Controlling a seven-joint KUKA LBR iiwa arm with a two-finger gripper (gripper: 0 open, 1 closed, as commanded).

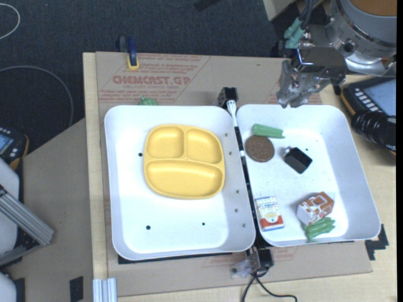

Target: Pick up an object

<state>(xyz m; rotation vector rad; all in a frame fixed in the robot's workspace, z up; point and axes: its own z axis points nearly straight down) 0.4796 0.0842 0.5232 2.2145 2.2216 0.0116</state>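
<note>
Gripper (293,97) above right bin (352,168) far rim, nothing between fingers

Grey arm (362,17) at upper right, wrist down, gripper (295,96) low, jaws slightly apart, unladen.

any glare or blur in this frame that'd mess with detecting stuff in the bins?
Camera view: glare washes out the left bin floor beside the yellow plate; right bin items are fairly sharp with short soft shadows; the pincer looks slightly soft against the cardboard; the dark floor at top is underexposed.
</note>
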